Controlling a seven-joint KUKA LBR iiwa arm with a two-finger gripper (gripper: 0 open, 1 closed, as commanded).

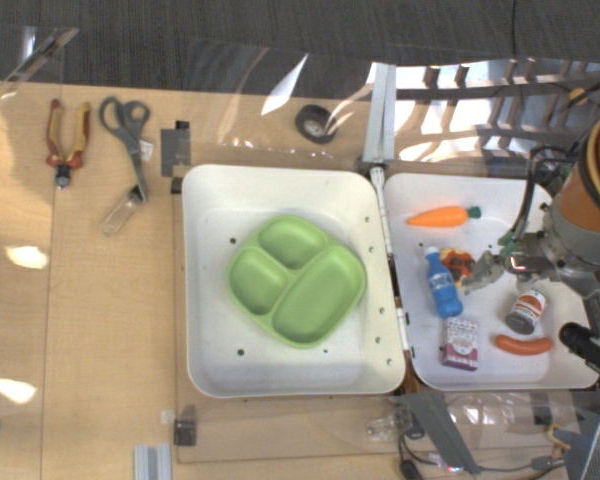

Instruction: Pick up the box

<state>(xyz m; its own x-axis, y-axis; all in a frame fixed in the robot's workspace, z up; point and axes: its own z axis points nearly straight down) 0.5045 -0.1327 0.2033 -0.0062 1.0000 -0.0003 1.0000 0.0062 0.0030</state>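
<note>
Lying flat near the right bin's (570, 380) front edge, the box (461, 343) sits apart from the gripper (483, 271) (fingers spread, holding nothing), just below a blue bottle (442, 286)

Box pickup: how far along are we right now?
Done: nothing yet. The box lies flat in the right bin, near its front edge, untouched. In hand: the gripper hangs over the bin's middle, beside the blue bottle and a small red item, short of the box. Left: move toward the box, grasp it, lift.
</note>
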